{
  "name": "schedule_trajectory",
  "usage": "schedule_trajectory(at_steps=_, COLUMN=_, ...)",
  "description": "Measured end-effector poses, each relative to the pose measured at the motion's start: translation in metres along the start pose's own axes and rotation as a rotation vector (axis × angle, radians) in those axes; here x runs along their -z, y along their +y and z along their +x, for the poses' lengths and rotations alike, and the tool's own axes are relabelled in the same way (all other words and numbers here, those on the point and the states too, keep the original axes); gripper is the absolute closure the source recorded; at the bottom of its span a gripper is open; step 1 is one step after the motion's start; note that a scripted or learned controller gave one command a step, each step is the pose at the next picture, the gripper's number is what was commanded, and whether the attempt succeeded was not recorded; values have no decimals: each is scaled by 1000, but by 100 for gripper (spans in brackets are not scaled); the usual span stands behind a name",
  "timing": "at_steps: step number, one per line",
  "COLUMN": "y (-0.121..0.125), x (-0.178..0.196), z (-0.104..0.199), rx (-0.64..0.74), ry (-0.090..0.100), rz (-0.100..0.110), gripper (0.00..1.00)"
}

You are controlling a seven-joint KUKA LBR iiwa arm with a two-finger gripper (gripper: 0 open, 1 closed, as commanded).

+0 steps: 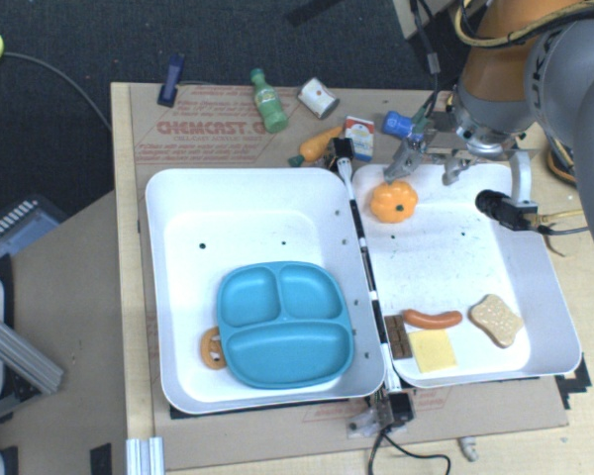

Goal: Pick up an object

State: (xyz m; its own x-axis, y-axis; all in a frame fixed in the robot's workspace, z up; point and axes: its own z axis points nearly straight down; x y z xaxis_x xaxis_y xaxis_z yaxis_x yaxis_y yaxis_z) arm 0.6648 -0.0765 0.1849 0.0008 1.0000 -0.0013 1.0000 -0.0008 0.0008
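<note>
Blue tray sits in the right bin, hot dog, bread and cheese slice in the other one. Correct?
Not quite. The camera view shows the blue tray in the left bin, not the right. The hot dog, bread and cheese slice lie in the other one, the right bin, near its front edge.
</note>
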Motion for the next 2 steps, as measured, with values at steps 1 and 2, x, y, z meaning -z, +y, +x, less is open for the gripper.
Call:
schedule_trajectory(at_steps=1, y=1, x=-101, z=-23, rx=0, ry=1, rz=3, gripper=0)
schedule_trajectory(at_steps=2, y=2, x=-90, z=-22, rx=1, ry=1, rz=-2, gripper=100)
